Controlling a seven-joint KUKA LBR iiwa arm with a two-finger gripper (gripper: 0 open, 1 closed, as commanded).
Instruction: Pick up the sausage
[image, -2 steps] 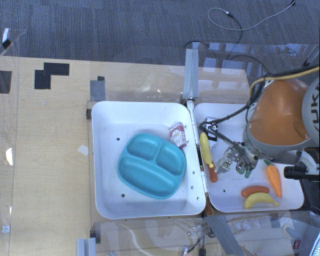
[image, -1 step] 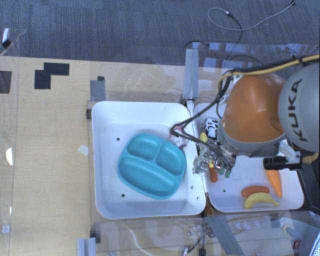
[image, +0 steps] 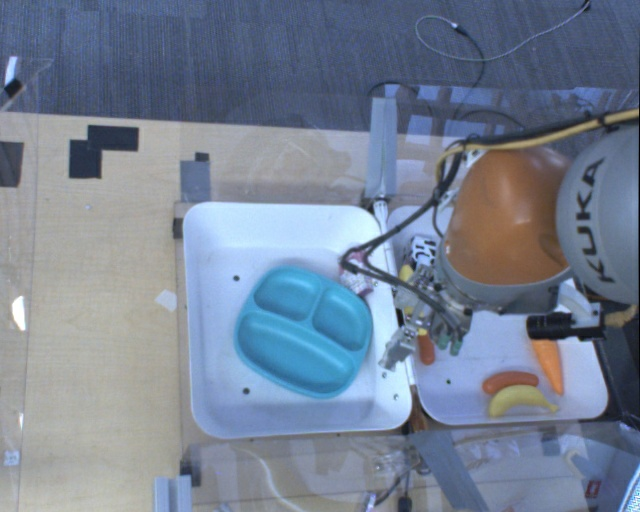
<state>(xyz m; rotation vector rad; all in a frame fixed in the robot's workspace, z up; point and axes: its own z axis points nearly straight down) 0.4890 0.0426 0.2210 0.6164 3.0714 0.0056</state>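
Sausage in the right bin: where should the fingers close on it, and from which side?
Grip the sausage at its middle, coming straight down from above. It lies flat and lengthwise left to right, so close across its narrow width. The banana lies right beside its near side, so that finger has little room.

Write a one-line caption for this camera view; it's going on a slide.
KUKA arm's gripper hovers at the right bin's left edge, away from the sausage.
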